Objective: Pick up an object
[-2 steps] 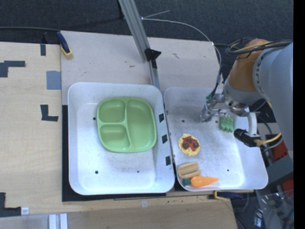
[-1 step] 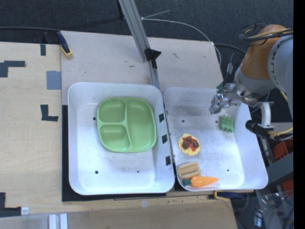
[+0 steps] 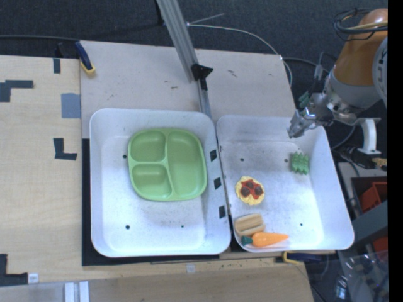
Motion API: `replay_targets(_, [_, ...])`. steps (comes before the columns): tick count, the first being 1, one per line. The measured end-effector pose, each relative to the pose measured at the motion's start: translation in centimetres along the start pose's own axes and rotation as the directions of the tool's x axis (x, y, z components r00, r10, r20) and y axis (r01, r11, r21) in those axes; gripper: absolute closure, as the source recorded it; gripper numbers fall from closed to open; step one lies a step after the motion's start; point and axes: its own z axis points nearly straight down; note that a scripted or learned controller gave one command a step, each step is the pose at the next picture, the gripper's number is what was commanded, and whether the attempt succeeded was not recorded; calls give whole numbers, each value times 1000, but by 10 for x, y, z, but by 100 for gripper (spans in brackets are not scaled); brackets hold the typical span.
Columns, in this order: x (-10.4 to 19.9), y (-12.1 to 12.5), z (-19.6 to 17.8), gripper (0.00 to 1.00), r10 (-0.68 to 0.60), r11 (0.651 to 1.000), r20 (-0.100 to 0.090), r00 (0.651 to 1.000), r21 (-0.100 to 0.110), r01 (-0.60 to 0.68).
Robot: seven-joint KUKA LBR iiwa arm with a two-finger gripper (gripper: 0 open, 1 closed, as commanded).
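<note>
The right bin (image 3: 315, 187) holds a small green toy (image 3: 300, 163) near its right wall, a round toy pizza (image 3: 250, 190) near the middle, a tan toy hot dog (image 3: 248, 223) and an orange carrot (image 3: 269, 238) at the front edge. My gripper (image 3: 297, 128) hangs over the bin's far right corner, above and behind the green toy, with nothing visible between its fingers. The grey arm with its orange band reaches in from the upper right.
The left bin (image 3: 107, 194) carries a green sectioned plate (image 3: 167, 164). A slanted metal pole (image 3: 179, 30) rises behind the bins. Cables run along the bench at the back right. A yellow-and-blue clamp (image 3: 85, 58) sits at the far left.
</note>
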Motion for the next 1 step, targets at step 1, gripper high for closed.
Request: replay_targets(1, [0,1,-48,100,0,1000,-1,1000,2,0])
